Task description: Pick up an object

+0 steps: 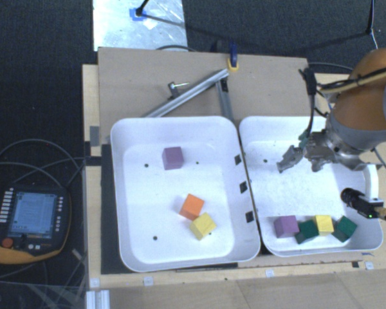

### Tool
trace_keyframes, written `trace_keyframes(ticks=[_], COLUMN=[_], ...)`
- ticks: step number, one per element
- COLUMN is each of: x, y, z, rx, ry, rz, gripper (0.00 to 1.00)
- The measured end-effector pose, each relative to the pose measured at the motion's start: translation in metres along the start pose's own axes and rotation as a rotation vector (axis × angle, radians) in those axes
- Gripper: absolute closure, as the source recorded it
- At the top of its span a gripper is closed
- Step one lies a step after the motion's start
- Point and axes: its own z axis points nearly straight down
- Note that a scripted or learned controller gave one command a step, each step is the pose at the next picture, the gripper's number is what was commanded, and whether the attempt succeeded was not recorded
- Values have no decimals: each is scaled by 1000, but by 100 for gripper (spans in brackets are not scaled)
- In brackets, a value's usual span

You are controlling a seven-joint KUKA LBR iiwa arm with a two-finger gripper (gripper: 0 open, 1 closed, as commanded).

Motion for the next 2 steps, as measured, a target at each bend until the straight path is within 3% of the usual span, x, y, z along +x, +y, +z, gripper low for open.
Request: trace_keyframes(ticks=[1, 2], x=[0, 3], y=[0, -2], z=[0, 42], rx=[-1, 4], ry=[0, 0], rz=[1, 2], gripper=[0, 0])
